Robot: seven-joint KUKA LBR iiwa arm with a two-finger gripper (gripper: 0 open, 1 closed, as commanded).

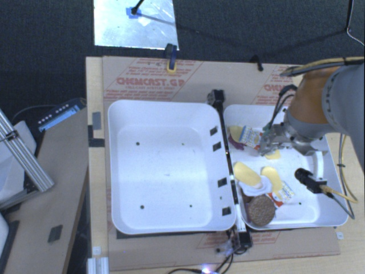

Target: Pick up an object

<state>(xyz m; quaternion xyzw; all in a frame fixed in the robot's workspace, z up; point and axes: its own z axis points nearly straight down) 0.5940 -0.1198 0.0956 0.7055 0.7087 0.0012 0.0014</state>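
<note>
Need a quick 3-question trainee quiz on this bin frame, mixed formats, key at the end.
1. True or false: the gripper is over the left bin.
2. Multiple choice: the round brown object lies in the right bin's
A. far corner by the arm
B. near corner beside the divider between the bins
C. centre
3. Fill in: the band above the arm's wrist is coloured ____.

Key
1. False: it is over the right bin, near the small printed packet.
2. B, just below the yellow items.
3. Orange.
</note>
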